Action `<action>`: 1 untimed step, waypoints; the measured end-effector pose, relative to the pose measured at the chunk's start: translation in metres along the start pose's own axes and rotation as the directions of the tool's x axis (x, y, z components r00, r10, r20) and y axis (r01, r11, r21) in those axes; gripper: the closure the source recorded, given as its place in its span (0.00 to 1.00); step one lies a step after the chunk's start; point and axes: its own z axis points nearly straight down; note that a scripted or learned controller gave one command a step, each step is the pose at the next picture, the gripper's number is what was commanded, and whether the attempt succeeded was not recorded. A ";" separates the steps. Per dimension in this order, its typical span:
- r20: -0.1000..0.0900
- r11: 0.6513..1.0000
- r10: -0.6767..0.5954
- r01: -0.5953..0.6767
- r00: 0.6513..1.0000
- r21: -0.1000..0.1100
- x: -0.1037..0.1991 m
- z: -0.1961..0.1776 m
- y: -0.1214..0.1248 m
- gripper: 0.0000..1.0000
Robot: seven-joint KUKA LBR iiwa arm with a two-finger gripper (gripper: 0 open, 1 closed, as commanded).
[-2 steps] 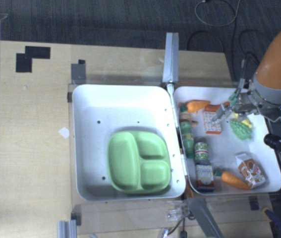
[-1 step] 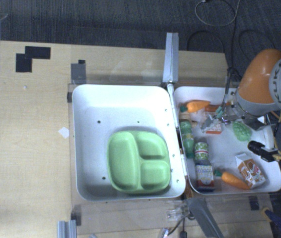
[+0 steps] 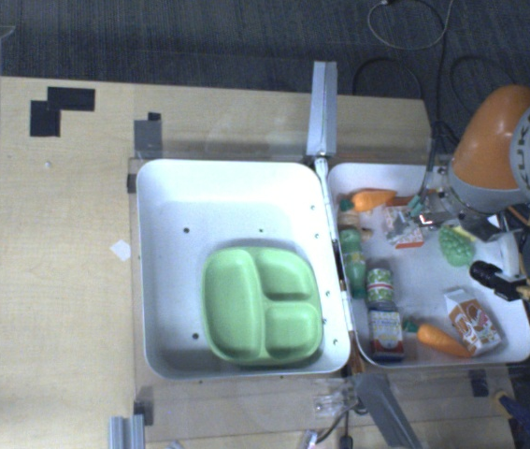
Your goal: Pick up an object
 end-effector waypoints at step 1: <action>-0.003 1.000 0.009 -0.009 1.000 0.011 0.065 -0.126 0.065 1.00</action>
